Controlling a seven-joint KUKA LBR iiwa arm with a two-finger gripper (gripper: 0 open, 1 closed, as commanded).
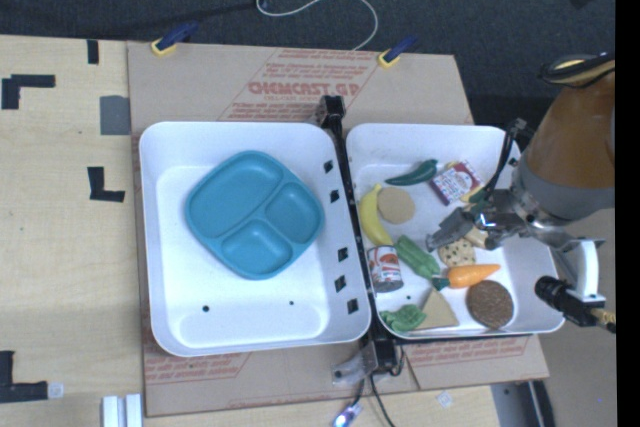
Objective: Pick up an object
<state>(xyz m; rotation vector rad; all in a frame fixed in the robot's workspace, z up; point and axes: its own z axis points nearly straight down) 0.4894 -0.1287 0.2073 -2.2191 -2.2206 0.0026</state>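
Red print on cardboard sheet (300, 80) (unreadable)

a robotics lab: taped bench (60, 215), clamped cardboard sheet (290, 80), two white bins (165, 245).

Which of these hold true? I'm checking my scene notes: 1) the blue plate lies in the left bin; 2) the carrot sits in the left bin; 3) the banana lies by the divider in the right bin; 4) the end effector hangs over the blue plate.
1) True: the blue plate lies in the left bin.
2) False: the carrot sits in the right bin.
3) True: the banana lies there.
4) False: the end effector is over the right bin.
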